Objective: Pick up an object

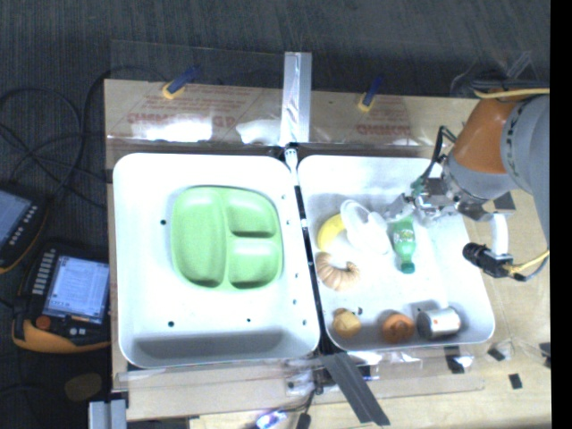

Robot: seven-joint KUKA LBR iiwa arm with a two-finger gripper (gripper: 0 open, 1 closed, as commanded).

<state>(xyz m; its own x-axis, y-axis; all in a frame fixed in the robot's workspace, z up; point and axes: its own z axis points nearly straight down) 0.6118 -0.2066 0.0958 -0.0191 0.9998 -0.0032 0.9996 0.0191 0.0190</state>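
Note:
The right bin (465,266) holds several small objects. A green bottle (404,245) lies near its middle, with a white cup (361,225) and a yellow fruit (329,231) to its left. A tan pastry (339,273) sits below them. Along the front wall are a brown round item (346,322), an orange-brown fruit (397,326) and a silver can (438,321). My gripper (418,198) hangs over the back part of this bin, just above and right of the green bottle's top. Nothing shows as held in it.
The left bin (143,311) holds a green divided plate (227,236). The grey arm with its orange band (483,141) reaches in from the right. A black cable end (483,257) hangs at the right bin's edge. Tablets and cables lie left of the bench.

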